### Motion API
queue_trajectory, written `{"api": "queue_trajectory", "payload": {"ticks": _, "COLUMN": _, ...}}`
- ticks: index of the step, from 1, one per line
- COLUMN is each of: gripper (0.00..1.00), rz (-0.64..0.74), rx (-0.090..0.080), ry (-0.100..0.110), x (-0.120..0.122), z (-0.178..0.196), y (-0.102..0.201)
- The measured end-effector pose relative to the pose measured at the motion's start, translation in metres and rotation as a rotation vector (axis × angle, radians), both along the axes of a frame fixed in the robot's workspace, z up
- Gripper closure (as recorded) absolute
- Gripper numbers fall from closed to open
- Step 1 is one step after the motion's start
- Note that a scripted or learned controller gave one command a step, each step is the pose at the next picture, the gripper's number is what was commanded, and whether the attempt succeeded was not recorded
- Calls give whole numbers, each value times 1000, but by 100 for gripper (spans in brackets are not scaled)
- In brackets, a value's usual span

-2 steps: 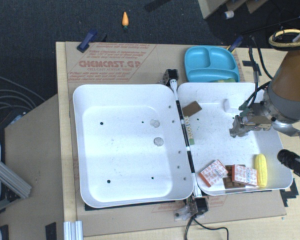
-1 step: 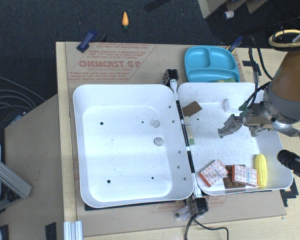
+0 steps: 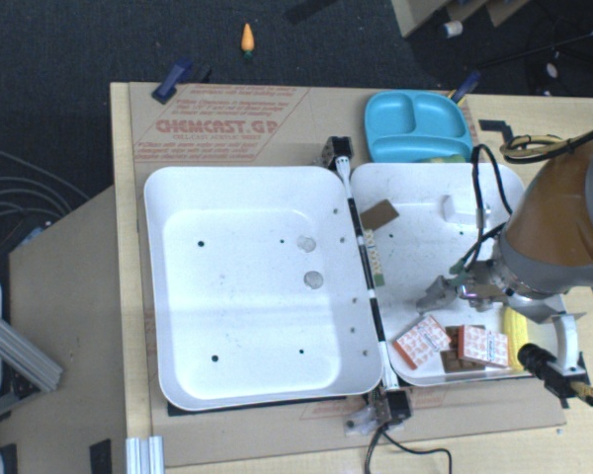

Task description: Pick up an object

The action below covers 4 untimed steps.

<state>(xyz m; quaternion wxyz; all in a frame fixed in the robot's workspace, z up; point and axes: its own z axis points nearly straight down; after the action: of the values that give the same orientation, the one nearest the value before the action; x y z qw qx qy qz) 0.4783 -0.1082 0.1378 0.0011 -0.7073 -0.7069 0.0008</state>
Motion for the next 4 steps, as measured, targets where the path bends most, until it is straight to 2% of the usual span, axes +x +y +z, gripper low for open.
{"api": "queue_trajectory", "payload": {"ticks": 1, "gripper": 0, "rz": 1, "rx": -1, "ry": -3, "x": 38, "z": -54, "y": 11}}
{"api": "queue_trajectory", "payload": {"ticks": 2, "gripper": 0, "rz": 2, "rx": -1, "ry": -3, "x": 111, "z": -53, "y": -14}}
{"api": "queue_trajectory", "payload": {"ticks": 3, "gripper": 0, "rz": -1, "rx": 1, "ry": 11, "x": 174, "z": -54, "y": -14}}
{"api": "queue_trajectory", "payload": {"ticks": 4, "gripper": 100, "rz": 1, "rx": -1, "ry": 1, "x": 177, "z": -43, "y": -13}}
